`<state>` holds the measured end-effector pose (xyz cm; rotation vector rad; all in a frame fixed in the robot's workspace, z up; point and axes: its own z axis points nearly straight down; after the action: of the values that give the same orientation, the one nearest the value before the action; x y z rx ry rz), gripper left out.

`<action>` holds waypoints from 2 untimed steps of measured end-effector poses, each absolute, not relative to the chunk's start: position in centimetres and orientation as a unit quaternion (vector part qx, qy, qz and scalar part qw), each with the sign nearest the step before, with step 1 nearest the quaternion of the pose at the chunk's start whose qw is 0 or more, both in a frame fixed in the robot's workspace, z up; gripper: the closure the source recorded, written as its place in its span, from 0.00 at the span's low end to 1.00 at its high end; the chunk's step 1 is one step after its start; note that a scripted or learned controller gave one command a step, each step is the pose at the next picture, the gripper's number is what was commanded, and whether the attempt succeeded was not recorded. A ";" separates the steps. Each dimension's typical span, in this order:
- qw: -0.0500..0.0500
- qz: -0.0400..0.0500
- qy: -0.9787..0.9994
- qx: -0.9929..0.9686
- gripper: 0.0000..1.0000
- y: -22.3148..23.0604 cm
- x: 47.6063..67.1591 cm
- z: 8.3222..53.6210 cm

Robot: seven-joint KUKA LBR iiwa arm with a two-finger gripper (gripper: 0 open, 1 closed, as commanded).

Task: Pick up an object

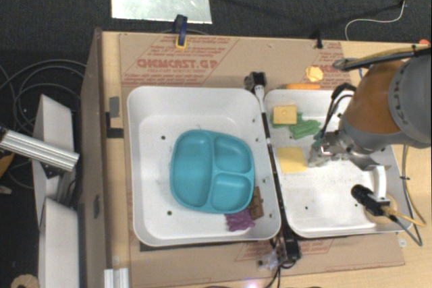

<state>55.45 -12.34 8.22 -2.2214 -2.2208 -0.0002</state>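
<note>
Both bins were shallow, smooth white plastic with rounded corners, set on a cardboard-covered bench (pixel 175 64).

Left bin (pixel 135 145): a glossy teal plate (pixel 209 168), rounded and divided into three compartments, lay at centre. A crumpled purple item (pixel 237 220) and a small brown item (pixel 257 204) sat at the near right corner, touching the plate's edge.

Right bin (pixel 324 209): a yellow block (pixel 284 114), squarish and matte, lay at the far left. A green piece (pixel 306 128), elongated and irregular, lay just beside it on the near side. A pale yellow slab (pixel 291 160), flat and roughly square with soft edges, lay against the bin's left wall, nearer than the green piece.

The gripper (pixel 322 152) stood low in the right bin, just right of the pale yellow slab and just near of the green piece. Its degree of opening could not be determined, and no item was seen in its hold.
</note>
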 end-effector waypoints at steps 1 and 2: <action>-0.003 -0.005 -0.710 -0.704 1.00 -6.5 54.0 19.0; -0.001 -0.001 -0.708 -0.706 0.00 -6.8 53.8 18.5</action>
<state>53.82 -6.83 18.46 -2.2201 -2.2254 -0.0030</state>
